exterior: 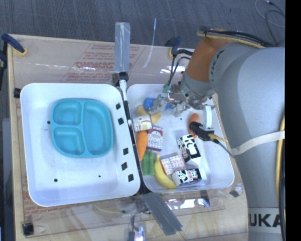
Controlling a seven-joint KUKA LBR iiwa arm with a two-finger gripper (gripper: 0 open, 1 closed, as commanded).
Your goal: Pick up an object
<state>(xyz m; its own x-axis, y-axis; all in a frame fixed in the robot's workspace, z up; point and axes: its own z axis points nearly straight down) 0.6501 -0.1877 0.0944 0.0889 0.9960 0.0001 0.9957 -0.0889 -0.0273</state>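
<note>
Camera view places the two-finger gripper (171, 100) low over the far end of the right-hand shallow white bin (221, 160), below the grey arm with its orange band (206, 59). I cannot tell from this angle how the pincer is set; the wrist hardware hides it.

No single target is assigned, so I treat the nearest items as candidates. A small blue rounded object (149, 103) lies just beside the gripper, on its left-bin side, touching a pale yellow piece (143, 111). Further toward the near rim lie an orange carrot (141, 143) and a yellow banana (163, 177), both with long axes running roughly far-to-near along the bin. Small printed cartons (154, 138) sit between them.

My judgement: the blue object is the closest pick, requiring only a short shift toward the divider.

A turquoise divided tray (83, 127) occupies the left-hand white bin (32, 179), well apart from the gripper.
</note>
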